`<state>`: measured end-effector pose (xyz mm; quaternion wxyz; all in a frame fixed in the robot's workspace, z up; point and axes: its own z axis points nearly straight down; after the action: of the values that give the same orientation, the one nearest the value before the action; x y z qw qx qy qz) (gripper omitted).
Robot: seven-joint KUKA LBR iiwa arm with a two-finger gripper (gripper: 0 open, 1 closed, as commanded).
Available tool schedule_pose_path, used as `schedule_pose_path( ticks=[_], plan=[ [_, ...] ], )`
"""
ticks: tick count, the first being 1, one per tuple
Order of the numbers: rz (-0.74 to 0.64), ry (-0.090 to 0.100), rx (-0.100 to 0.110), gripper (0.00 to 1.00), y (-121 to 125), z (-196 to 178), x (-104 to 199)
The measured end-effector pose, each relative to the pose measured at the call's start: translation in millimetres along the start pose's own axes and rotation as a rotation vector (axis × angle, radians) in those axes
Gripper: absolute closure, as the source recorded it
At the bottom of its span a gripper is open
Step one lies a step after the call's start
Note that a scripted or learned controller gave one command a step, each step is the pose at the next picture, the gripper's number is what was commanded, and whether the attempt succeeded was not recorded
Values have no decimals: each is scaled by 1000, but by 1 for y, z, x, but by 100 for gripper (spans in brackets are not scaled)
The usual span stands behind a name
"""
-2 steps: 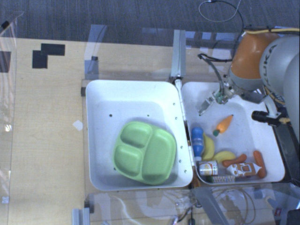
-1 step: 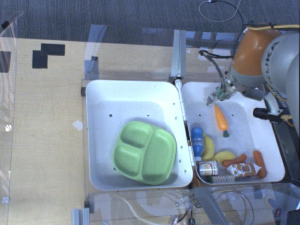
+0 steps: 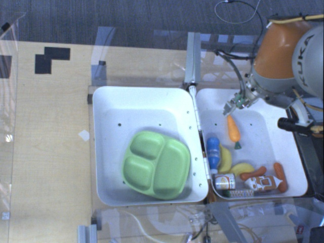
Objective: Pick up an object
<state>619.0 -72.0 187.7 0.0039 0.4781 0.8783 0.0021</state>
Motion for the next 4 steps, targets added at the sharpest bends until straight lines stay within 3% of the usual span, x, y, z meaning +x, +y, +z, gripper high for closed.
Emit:
schedule_pose_path(
  ticks=[1, 2, 3, 4],
  plan=[
    [0, 0, 0, 0, 0, 0, 0],
    [80, 2, 4, 0, -63, 61, 7],
    [-66, -1, 0, 0, -56, 8, -3],
    [-98, -7, -5, 0, -60, 97, -29]
  ],
)
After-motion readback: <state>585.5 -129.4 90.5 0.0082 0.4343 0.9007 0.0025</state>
